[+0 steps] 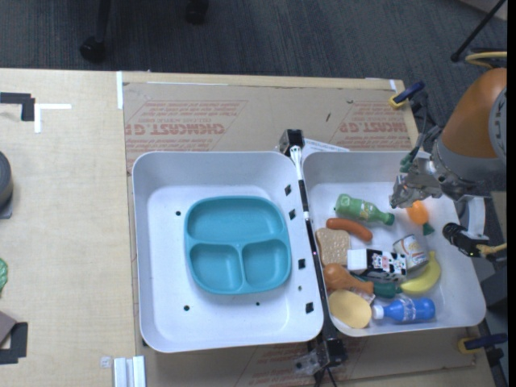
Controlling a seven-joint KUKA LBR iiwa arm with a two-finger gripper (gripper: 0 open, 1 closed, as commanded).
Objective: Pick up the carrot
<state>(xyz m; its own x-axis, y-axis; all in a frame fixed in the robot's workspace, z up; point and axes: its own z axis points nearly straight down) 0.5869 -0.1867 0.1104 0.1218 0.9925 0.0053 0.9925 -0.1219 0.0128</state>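
Working from the left, we find one white bin (153,216) on the desk (56,216), carrying a single teal divided plate (238,244) with three compartments. Nothing there bears on the pick.

The right bin (463,285) is the crowded one. We count one slice of bread (331,246), one sausage (349,229), one green bottle (363,210), one chicken drumstick (347,278), one pale yellow round piece (350,309), one black-and-white carton (377,260), one blue bottle (408,310), one can (413,250), one banana (427,276) and one carrot (418,214).

The carrot lies near the far right side of that bin, small and orange with a green tip, just beyond the can and well apart from the bread.

The end effector (409,185) hangs just above and slightly left of the carrot; we cannot tell whether it is parted or closed, since the wrist hides its tips.

Our worry is the offset: a straight descent could land beside the carrot, nudging it toward the bin wall or pinching only its end so it slips. The green bottle's neck and the can sit close enough that a wide approach might catch either one instead.
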